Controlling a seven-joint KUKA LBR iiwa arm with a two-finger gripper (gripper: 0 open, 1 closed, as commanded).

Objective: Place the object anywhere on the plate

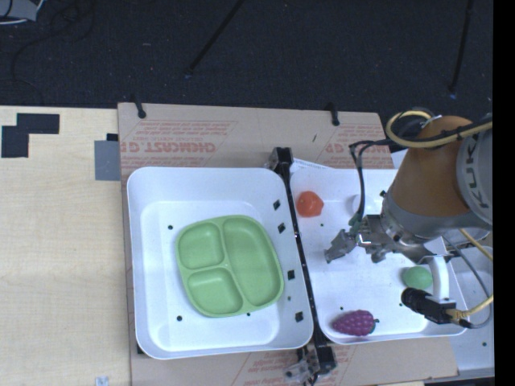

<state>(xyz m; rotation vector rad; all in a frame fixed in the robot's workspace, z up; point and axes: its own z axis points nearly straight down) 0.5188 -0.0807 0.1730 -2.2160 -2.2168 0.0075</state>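
Object (pixel 310 204): small, round, orange-red, in rt bin (pixel 378 328)

Even overhead light, bright white bins (pixel 153 215), dark background above, slightly soft focus throughout.

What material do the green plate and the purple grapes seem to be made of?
Plate: probably moulded plastic, with a smooth, even pale green surface and three pressed compartments. Grapes: likely plastic or rubber toy fruit, with a bumpy, uniform purple surface; too small to be certain.
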